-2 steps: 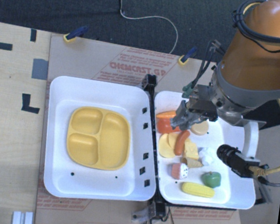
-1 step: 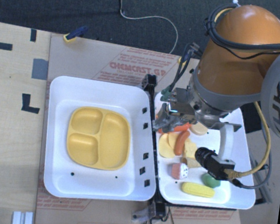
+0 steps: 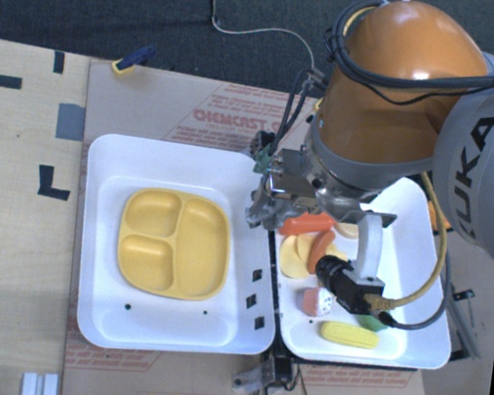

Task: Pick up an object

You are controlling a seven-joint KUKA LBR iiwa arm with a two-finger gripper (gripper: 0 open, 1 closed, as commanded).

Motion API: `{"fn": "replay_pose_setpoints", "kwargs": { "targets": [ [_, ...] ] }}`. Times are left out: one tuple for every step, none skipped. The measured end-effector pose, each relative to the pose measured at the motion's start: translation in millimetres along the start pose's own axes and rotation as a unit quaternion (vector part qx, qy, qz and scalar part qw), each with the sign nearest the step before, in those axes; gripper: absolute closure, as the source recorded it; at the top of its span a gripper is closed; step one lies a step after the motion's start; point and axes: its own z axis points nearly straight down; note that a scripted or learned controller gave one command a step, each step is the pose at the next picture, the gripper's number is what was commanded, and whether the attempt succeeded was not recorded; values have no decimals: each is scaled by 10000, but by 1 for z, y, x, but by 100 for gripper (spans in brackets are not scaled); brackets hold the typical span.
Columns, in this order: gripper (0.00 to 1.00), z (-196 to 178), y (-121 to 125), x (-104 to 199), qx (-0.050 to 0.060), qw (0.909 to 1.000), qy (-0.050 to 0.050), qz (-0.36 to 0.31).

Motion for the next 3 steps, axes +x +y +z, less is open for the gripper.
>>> {"fn": "replay_pose_setpoints", "kwargs": {
  "targets": [
    [100,-26,0,18,-11,10000,1,3],
    [100,126,-2,15,82,10000,-27,24],
    [100,59,52,16,-42,10000,3,10]
  ]
}}
